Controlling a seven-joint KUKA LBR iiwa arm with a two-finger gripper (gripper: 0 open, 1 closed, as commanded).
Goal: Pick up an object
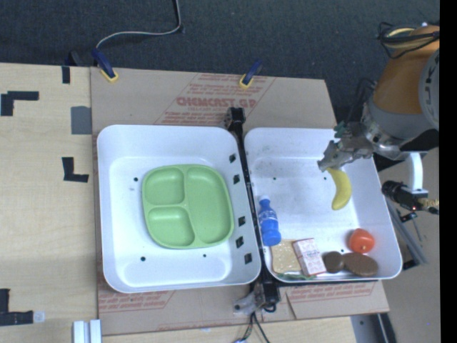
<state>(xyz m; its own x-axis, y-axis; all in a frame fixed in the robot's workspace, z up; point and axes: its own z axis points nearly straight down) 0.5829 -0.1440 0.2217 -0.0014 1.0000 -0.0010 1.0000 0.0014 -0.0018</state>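
Nearest camera, along right bin [371, 191] front wall: brown lumps [351, 264], pink-white packet [309, 256] on tan slab [284, 257], red-orange ball [361, 241]; blurred, kinds unclear. Blue bottle [268, 222] lay by divider. Banana [341, 189] lay mid-bin, top end hidden beneath gripper [334, 158]. Claw state impossible to tell. Arm cropped at right edge. Green divided plate [188, 206] sat in left bin [114, 191].

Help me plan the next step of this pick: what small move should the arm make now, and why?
Probably a short descent onto the banana. The gripper sits at the banana's upper end in the right bin, and nothing shows between its jaws yet. The tomato and the bottle lie well apart.
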